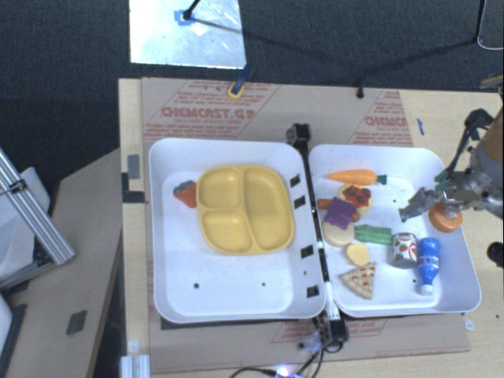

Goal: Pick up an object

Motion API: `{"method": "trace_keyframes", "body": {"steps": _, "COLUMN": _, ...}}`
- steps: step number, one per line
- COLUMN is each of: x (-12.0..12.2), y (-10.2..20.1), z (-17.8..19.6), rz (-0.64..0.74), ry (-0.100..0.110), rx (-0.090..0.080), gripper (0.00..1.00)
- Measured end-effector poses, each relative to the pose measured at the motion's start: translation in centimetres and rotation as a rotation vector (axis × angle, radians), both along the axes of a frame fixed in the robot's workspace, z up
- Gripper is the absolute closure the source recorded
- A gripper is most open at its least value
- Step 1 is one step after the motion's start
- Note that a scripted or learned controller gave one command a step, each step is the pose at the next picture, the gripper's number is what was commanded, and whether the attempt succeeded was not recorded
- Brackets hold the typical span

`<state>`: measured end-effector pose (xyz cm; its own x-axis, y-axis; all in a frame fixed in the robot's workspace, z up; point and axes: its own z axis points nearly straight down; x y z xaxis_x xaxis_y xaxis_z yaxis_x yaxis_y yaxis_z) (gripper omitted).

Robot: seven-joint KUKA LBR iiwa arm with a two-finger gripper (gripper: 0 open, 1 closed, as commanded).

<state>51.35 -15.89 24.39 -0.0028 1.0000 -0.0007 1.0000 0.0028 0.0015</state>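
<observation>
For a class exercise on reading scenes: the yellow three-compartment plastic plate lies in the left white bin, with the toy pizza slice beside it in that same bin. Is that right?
Not quite. The yellow three-compartment plastic plate does lie in the left white bin, but the toy pizza slice lies in the right white bin, near its front edge. Beside the plate, at its left, is a small red toy strawberry. The camera view shows this.

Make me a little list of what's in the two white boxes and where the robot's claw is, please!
left bin: yellow divided plate; strawberry at its left side
right bin: carrot, purple toy, green piece, pizza slice, can, blue bottle, orange piece
gripper: over the right bin's right part, above the can; no toy seen between its fingers
arm: reaching in from the right
</observation>
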Motion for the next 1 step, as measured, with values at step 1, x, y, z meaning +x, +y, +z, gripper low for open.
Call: {"method": "trace_keyframes", "body": {"steps": 1, "x": 0.53, "y": 0.14, "z": -4.33, "rz": -0.001, "ry": 0.004, "rx": 0.002, "gripper": 0.00}}
